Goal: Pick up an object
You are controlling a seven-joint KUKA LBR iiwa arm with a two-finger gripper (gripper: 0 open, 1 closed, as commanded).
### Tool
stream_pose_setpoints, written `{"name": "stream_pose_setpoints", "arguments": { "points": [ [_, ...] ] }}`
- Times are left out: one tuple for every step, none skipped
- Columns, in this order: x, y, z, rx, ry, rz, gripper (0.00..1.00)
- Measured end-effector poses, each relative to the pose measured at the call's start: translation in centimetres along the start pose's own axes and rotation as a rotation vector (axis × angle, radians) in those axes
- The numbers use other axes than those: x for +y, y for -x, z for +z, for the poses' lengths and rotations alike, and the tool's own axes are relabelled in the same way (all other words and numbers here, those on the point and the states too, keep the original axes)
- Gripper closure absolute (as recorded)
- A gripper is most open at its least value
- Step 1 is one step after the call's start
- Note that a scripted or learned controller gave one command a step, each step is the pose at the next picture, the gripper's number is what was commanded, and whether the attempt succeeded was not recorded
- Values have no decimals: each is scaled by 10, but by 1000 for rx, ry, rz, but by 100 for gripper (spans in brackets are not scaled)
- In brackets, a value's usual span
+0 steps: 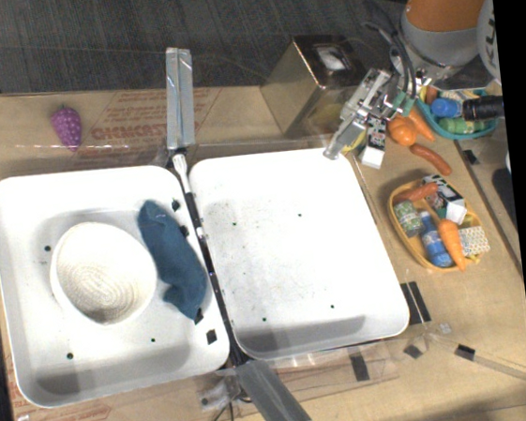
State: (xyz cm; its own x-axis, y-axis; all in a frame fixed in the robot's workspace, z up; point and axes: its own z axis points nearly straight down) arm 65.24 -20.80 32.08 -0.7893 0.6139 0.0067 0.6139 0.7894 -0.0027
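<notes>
The gripper [347, 139] hangs over the right bin's [383, 267] far corner. Whether its jaws are open, I cannot tell. A cloth [174, 257] and hat [105, 270] lie in the left bin [27, 373].

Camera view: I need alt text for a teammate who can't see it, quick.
The grey arm's two-finger gripper hovers over the back right corner of the right white bin, holding nothing visible. The left white bin holds a round cream woven hat and a crumpled dark blue cloth beside it.

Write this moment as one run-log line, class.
tool: above right bin's far corner | left bin: white woven disc, blue cloth | nothing held
</notes>
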Motion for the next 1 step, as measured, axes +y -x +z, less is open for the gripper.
{"name": "stream_pose_setpoints", "arguments": {
  "points": [
    [-7, -4, -120, -6, 1, 233, 0]
  ]
}}
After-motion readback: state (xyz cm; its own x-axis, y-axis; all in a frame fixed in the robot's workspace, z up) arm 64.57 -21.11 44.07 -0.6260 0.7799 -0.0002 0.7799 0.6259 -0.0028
